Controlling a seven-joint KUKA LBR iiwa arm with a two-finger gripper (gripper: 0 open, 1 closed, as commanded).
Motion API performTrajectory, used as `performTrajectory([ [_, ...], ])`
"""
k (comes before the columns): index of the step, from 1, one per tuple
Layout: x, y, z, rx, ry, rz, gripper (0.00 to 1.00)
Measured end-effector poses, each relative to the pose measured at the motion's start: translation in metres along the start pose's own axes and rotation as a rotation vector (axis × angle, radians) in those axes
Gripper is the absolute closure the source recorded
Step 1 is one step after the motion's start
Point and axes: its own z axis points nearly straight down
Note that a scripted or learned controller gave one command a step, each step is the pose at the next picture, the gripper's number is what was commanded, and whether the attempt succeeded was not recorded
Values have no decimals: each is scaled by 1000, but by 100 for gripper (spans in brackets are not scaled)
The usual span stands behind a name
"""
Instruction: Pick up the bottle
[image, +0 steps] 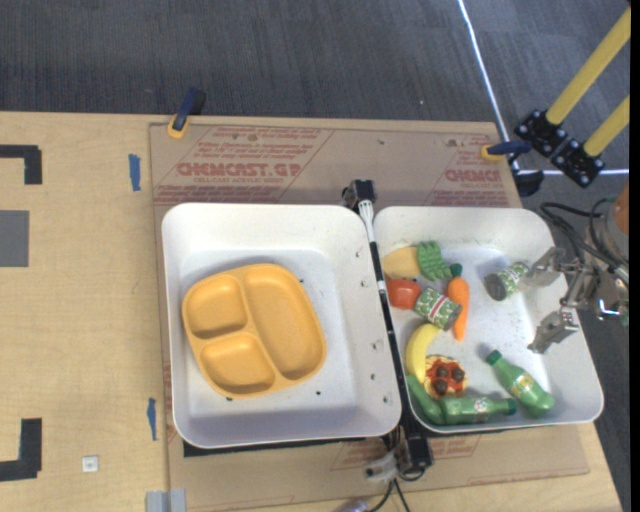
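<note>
A small green bottle (521, 385) with a pale label lies on its side in the front right corner of the right bin (575, 355), cap pointing back-left. A second green bottle-like item (462, 407) lies along that bin's front wall. My gripper (553, 298) hangs over the right side of the same bin, behind the green bottle and apart from it. It is open, with one finger (546, 264) toward the back, the other (553, 333) toward the front, and nothing between them.
A small silver-green can (506, 281) lies just left of the back finger. A banana (422, 350), carrot (458, 304), red and green toy foods crowd the bin's left half. A yellow divided plate (254, 327) sits in the left bin (190, 240).
</note>
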Motion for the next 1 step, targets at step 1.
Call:
performTrajectory([
  [1,44,24,84,-1,2,113,0],
])
